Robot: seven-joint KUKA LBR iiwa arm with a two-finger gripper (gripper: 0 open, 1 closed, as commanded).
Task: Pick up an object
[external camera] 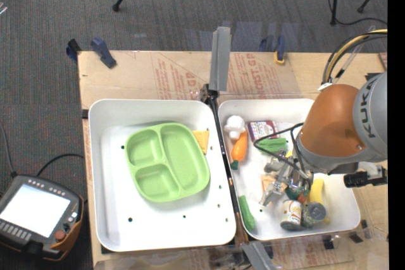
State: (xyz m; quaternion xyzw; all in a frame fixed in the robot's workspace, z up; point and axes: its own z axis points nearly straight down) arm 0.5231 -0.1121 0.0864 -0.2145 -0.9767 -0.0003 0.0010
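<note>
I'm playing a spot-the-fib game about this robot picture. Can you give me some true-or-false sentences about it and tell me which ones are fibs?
1. The green plate lies in the left bin. True.
2. The toy carrot is in the left bin. False: it lies in the right bin, near the wall between the bins.
3. The claw is down in the right bin among the toys. True.
4. The green plate is round with no sections. False: it has three sections.
5. The small can lies next to the green plate. False: it is in the right bin, near the front edge.
</note>
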